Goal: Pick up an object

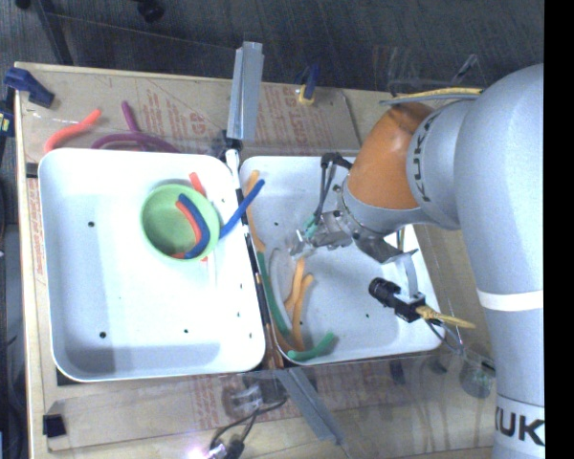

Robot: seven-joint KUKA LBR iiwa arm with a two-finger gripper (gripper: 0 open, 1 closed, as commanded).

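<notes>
Far to the left of the claw, on the bare bench beyond the bins, lie an orange flexible stick [74, 129] and a purple loop of tubing [134, 142]. The left bin [105, 295] sits well away from the claw and holds one green bowl [177, 220]; a red curved piece [205, 220] and a blue curved piece [210, 237] lie across the bowl's right side. One blue stick [241, 208] leans over the rim between the two bins, its upper end nearer the claw. A grey bar [245, 89] stands up from the bench above the seam between the bins.

The right bin [364, 347] lies under the claw. Just left of and below the claw lie an orange stick [297, 290] and a long green flexible piece [301, 350] that curls along the bin's lower edge; a thin dark strip runs along the bin's left wall. These objects are close beside the claw but none touches it that I can make out.

The claw [311, 239] hangs low over the middle of the right bin, below the orange wrist band [387, 170]. Whether it is wide or narrow I cannot tell, as cables and the wrist crowd it. To its lower right, a black fitting [394, 297] juts from the arm
</notes>
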